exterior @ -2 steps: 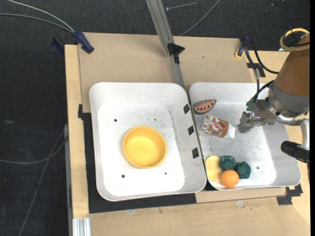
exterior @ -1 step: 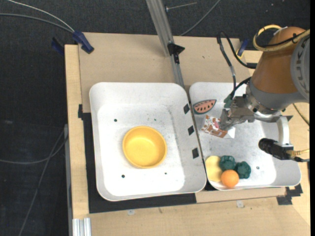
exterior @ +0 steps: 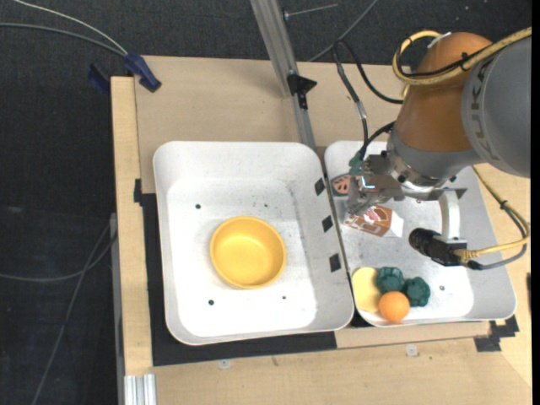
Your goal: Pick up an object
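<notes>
My gripper [exterior: 368, 197] hangs low over the left part of the right bin [exterior: 485, 251], under the arm's orange band. Just below it lies a red and white packet [exterior: 374, 221]; whether the gripper touches it I cannot tell. A small brown piece [exterior: 341, 186] sits by the bin's left wall. In the near corner of that bin lie an orange ball [exterior: 393, 306], two dark green lumps [exterior: 405, 284] and a pale yellow object [exterior: 364, 287]. A yellow bowl [exterior: 247, 251] stands in the left bin [exterior: 186, 184].
A slanted metal pole [exterior: 278, 49] rises behind the bins. A black cable fitting [exterior: 434, 245] on the arm hangs over the right bin. The wooden bench [exterior: 211, 99] lies around both bins, and a blue clip [exterior: 145, 74] sits at its far left corner.
</notes>
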`<state>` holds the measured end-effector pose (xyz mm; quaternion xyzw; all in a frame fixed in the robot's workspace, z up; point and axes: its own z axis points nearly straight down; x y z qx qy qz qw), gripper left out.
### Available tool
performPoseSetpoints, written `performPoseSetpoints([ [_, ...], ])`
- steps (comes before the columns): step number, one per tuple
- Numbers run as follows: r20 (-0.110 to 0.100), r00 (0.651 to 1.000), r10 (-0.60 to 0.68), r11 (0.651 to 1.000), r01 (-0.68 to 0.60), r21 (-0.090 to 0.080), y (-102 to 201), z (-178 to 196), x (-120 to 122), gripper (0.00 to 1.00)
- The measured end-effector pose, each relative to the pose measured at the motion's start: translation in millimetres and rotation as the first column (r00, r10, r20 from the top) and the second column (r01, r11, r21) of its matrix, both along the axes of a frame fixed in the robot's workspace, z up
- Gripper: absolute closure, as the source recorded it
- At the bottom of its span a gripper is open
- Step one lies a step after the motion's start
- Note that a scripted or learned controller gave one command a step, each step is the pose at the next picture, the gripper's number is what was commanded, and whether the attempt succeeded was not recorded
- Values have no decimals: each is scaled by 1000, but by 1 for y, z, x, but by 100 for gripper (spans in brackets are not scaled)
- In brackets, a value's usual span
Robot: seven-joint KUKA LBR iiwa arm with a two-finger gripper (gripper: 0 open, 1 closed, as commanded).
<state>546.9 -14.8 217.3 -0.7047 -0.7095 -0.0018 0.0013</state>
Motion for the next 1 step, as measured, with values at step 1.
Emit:
performPoseSetpoints([
  [1, -10, 1000, -1, 1000, 1, 1, 57, -5, -5, 100],
])
